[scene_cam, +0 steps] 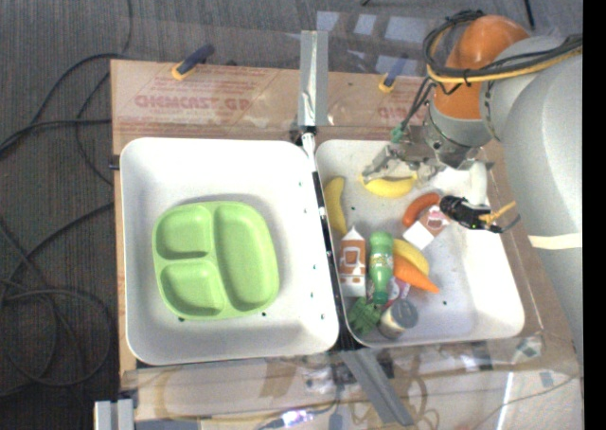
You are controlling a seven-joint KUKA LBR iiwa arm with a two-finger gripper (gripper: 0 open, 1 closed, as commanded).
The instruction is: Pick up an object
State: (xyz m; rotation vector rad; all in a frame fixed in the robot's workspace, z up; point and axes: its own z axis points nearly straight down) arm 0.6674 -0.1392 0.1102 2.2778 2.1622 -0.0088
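Camera view: our end effector (400, 161) hovers right above a banana (388, 187), poised to pick; its grip state we cannot tell.

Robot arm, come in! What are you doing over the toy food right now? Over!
Gripper low in right bin, over yellow banana. Grip not confirmed. Red bottle and carrot crowd close by. Green tray alone in left bin.

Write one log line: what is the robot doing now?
gripper over right bin | above banana | green tray in left bin
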